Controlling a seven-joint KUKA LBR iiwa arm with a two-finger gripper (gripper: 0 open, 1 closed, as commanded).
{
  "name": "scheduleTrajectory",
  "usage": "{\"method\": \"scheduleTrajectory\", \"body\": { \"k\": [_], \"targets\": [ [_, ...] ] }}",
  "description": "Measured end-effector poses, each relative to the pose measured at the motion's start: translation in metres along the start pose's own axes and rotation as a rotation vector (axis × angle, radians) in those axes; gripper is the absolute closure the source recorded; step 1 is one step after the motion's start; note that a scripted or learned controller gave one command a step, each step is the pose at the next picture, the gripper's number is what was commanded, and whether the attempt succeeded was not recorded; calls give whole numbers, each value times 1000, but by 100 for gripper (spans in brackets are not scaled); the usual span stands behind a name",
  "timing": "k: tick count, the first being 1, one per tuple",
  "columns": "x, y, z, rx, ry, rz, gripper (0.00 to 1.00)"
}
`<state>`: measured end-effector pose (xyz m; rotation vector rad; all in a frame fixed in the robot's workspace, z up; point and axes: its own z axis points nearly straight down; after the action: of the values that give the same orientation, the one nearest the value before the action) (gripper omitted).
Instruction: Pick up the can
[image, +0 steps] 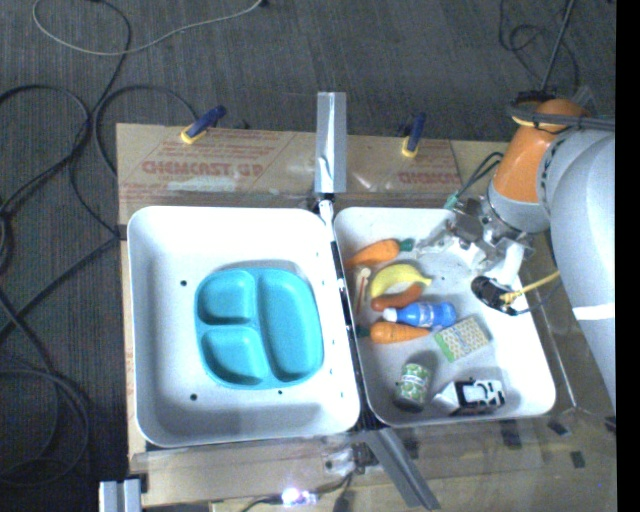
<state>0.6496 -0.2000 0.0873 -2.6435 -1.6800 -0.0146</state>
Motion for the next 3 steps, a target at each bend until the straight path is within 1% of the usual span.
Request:
{"method": "scheduleTrajectory", "body": {
  "k": [1, 2, 3],
  "targets": [
    [-2, 1, -5, -5, -9, -2, 100],
    [13, 7, -200, 3, -19, -397, 100],
    [32, 9, -240, 5, -15, -833, 100]
  ]
}}
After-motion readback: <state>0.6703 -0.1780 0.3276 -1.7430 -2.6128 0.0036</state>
